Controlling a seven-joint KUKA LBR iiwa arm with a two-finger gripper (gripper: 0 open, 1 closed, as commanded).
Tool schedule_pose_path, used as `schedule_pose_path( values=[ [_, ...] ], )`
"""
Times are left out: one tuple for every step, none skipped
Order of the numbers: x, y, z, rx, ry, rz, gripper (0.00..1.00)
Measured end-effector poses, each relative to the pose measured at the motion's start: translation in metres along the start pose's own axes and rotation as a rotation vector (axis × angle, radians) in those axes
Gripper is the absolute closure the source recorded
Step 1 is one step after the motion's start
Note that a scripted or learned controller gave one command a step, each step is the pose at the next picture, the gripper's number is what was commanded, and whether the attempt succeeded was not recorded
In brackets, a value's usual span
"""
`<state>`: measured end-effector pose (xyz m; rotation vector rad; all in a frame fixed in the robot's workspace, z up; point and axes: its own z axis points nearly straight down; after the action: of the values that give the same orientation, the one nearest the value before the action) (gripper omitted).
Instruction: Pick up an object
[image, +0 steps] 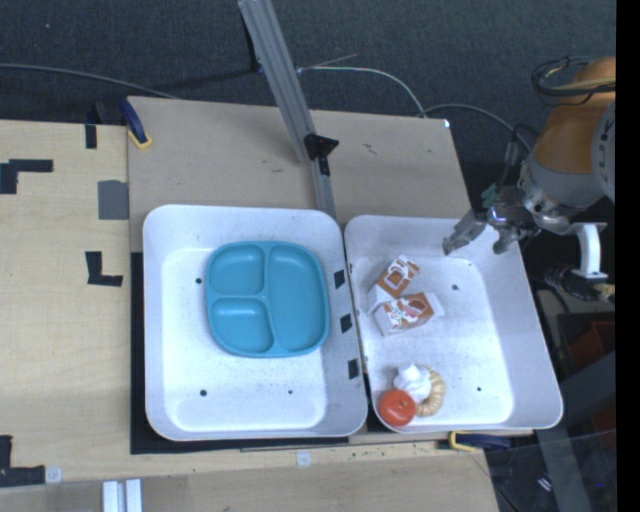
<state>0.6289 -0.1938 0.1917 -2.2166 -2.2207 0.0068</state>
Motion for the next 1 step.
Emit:
schedule_pose_path(
  values=[
    [-0.0067, 0.0025, 0.0484, 0.000, 0.000, 0.000, 0.00]
  ],
)
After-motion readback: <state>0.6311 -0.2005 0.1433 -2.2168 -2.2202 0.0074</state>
